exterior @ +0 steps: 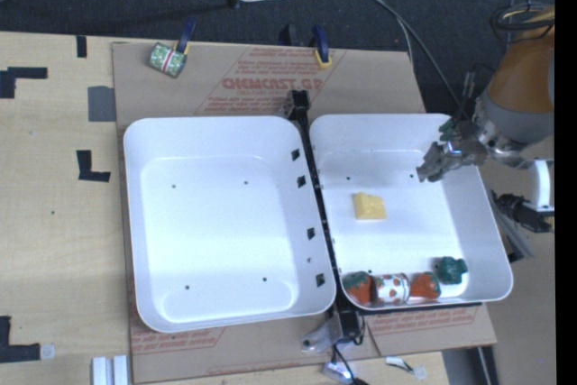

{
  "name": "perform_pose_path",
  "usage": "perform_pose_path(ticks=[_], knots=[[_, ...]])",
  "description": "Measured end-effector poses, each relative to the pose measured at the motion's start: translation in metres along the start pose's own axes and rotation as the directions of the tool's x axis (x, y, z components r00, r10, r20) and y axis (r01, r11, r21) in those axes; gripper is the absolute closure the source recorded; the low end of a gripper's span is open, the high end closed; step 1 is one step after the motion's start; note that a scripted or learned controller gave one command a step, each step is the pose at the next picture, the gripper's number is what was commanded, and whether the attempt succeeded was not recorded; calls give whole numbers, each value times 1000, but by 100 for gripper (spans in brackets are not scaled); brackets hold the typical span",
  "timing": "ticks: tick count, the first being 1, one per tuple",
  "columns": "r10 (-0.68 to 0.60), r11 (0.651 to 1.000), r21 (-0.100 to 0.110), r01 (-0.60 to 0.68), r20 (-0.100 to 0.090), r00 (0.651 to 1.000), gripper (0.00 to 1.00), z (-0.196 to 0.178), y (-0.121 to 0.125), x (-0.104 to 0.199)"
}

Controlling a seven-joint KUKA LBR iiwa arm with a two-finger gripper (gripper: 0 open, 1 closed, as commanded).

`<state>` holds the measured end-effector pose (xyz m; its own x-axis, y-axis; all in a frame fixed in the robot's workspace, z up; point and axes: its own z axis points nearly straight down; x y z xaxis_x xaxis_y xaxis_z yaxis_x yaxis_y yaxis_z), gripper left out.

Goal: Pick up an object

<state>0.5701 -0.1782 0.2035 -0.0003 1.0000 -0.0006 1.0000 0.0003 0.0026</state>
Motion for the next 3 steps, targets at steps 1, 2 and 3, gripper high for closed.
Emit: perform_pose_path(ticks=[1,2,3], knots=[[-4,1000,2,4,-2,1000,100,-12,3,49],[-4,1000,3,4,-2,1000,100,-16,11,99],[-4,1000,2,4,-2,1000,100,-26,3,152]])
